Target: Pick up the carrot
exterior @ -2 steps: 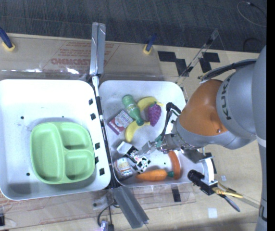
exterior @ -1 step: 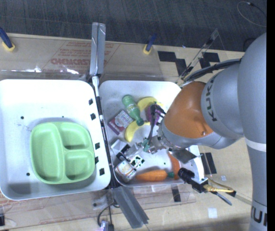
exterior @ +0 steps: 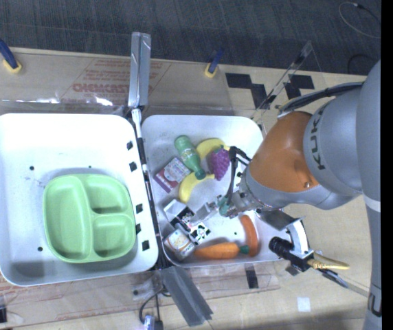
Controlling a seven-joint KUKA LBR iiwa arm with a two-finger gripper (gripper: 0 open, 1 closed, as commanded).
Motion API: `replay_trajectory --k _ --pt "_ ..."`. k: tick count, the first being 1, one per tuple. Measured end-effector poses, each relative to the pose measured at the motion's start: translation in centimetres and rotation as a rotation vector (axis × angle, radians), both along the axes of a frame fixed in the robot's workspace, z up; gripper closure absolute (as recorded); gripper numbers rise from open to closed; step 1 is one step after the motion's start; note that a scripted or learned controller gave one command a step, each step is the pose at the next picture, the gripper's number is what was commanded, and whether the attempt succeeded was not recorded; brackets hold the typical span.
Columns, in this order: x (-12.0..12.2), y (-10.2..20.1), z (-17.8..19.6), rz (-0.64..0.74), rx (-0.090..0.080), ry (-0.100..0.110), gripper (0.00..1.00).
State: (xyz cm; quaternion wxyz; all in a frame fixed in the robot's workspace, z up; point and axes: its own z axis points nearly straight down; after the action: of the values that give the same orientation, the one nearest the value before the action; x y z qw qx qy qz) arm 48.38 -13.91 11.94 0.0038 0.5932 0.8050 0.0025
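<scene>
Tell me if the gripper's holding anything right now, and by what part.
Cannot be told. The gripper sits low in the right bin, above the carrot, amid clutter; no object shows clearly in its grasp.

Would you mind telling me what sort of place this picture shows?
Probably a robotics lab's bin-picking bench: a KUKA arm reaches over two white bins, one with toy food such as a carrot, one with a green tray.

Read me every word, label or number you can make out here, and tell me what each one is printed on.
"KU", the letters that show, in black on the grey arm.
Red print on the cardboard behind the bins: too faint to read.
Small pink packet in the right bin: label too small to read.
Black-and-white carton: unreadable.
</scene>
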Motion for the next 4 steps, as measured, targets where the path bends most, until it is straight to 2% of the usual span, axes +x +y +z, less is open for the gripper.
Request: replay_trajectory --k 1,2,3,4 --pt "-0.2 -4.2 -0.5 0.389 -0.005 -0.005 0.00" --pt "-0.6 -3.7 8.1 0.540 -0.003 0.008 0.00" --pt "-0.7 -1.3 -1.7 0.745 -0.002 0.009 0.00" --pt "-0.6 1.2 -2.5 0.363 -0.010 0.006 0.00"
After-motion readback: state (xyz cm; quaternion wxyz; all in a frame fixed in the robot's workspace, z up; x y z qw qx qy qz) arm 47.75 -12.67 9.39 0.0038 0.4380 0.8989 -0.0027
